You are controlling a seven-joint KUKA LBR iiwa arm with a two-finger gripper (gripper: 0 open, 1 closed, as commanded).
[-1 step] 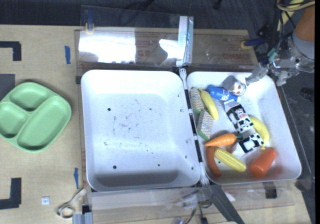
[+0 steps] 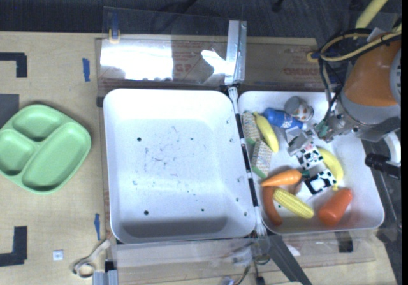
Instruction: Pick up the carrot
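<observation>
Reading the overhead view, I place the gripper (image 2: 310,164) low in the right bin (image 2: 373,219), its black-and-white checkered fingers (image 2: 310,157) pointing down into the pile of toy food. I cannot tell whether they are spread or pressed together; nothing shows between them, so I log no grasp.

The carrot (image 2: 281,178) lies just left of the fingertips and slightly toward the camera, orange, lying across the bin with its thick end toward the gripper. A yellow corn cob (image 2: 293,203) rests against its near side, which I judge will crowd a finger there. A banana (image 2: 332,164) sits behind the gripper on its right, a second banana (image 2: 267,132) well beyond the carrot, near the divider. A red-orange pepper-like piece (image 2: 335,206) sits to the near right.

The left bin (image 2: 121,111) holds nothing relevant. My judgement: the approach is offset right; I would shift left before closing.
</observation>
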